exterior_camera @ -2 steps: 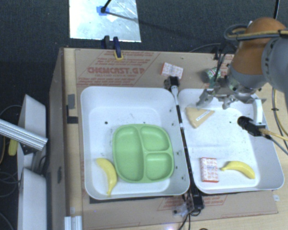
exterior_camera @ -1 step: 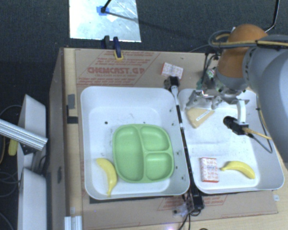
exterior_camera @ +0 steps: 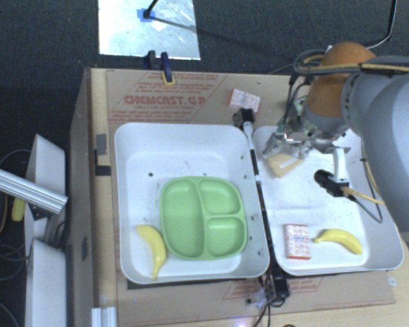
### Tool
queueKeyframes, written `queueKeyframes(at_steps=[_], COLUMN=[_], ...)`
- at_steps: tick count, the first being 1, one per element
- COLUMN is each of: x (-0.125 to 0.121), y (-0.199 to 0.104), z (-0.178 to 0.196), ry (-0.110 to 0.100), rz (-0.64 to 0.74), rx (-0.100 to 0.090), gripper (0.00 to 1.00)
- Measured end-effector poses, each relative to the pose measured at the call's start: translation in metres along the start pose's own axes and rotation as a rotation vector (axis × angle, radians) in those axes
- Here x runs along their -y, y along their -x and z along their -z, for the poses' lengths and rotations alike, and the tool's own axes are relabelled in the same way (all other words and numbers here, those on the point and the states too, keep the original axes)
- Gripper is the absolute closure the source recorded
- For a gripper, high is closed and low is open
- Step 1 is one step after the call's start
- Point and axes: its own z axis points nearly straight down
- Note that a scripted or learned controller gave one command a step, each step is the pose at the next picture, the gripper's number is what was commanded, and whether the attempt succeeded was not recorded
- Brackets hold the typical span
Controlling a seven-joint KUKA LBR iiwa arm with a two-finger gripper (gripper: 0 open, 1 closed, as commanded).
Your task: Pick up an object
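Camera view, one entry.

- Worktop point(exterior_camera: 184, 90): brown board with red print, carrying two shallow white bins side by side.
- Left bin point(exterior_camera: 184, 152): holds a green plate point(exterior_camera: 203, 216) with three compartments, lying flat in the near half. The left-bin banana point(exterior_camera: 153, 248) lies just beside the plate's near-left edge, curving toward the bin's near wall.
- Right bin point(exterior_camera: 313, 206): holds three loose items.
  - Pale yellow block point(exterior_camera: 288, 164), in the far-left corner, close to the wall shared with the left bin.
  - Red-and-white box point(exterior_camera: 297, 242), lying flat on the near side.
  - Right-bin banana point(exterior_camera: 339, 240), just right of the box and apart from it.
- Arm point(exterior_camera: 385, 121): grey with an orange band, reaching in from the right over the right bin's far end.
- Pincer point(exterior_camera: 284, 145): directly over the pale yellow block's far edge (contact uncertain). Whether it is open or closed cannot be told.
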Motion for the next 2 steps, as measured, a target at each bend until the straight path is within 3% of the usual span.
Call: queueKeyframes(at_steps=[1,2], x=[-0.003,0.04], y=[0.0,0.028], z=[0.013,0.081], ry=[0.009,-0.004], rz=[0.002,-0.002], rx=[0.0,0.0], gripper=[1.0,1.0])
